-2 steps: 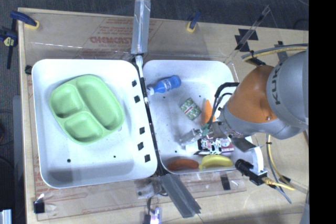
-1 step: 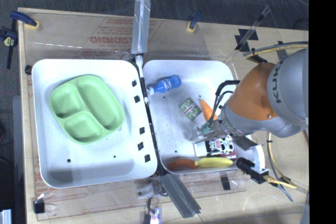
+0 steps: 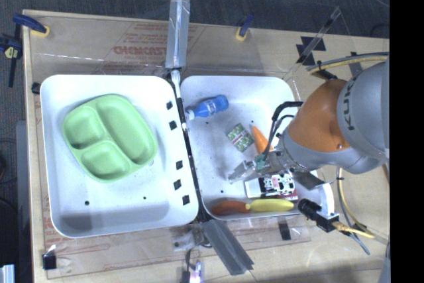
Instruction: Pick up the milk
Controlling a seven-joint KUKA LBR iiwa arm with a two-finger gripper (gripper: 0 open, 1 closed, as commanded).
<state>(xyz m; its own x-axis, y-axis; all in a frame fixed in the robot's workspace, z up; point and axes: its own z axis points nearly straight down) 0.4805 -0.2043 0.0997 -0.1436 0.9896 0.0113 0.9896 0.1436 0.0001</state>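
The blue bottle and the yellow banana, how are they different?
The blue bottle is short and stubby with a white cap end; the yellow banana is long and thin. The bottle lies tilted near the far edge of the right bin; the banana lies along its near edge, just below the gripper. Both lie on their sides in the same bin.

Green plate [image 3: 109,136], three-part, in left white bin [image 3: 59,209]. Right of plate, in right white bin [image 3: 218,86]: blue bottle [image 3: 209,106], white cap. Green-and-white packet [image 3: 239,136]. Orange carrot [image 3: 260,139]. Milk [image 3: 270,185]: white, black patches, red-pink marks. Yellow banana [image 3: 271,205]; red-orange pepper [image 3: 228,207]. Arm [image 3: 344,122] grey, orange band. Bench [image 3: 99,43] tan, red print.
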